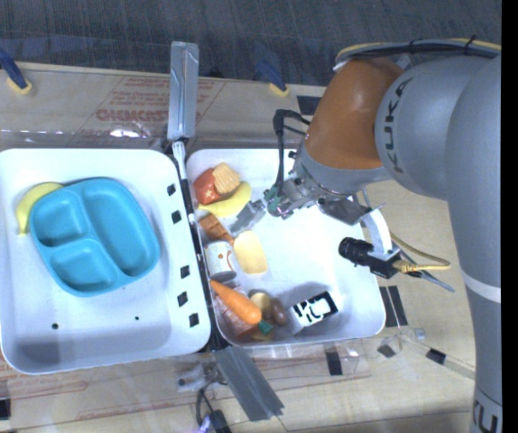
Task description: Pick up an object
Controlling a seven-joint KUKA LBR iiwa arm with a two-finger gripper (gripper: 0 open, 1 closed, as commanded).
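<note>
My gripper [257, 208] reaches down into the right bin [358, 323] from the orange-banded wrist [349, 124]. Its tip hangs over the bin's upper middle, just right of a yellow banana-like piece [227, 202] and above a pale yellow block [250, 253]. A red and orange food toy [212, 183] lies at the bin's top left. A carrot [235, 303], a small white cup [217, 260] and a black-and-white item [314, 308] lie lower down. Nothing is visibly held.
The left bin [24, 332] holds a blue divided plate [97, 233] with a yellow banana [32, 201] tucked under its upper left edge. A metal divider [183, 88] runs between the bins. The arm's bulk covers the right bin's upper right corner.
</note>
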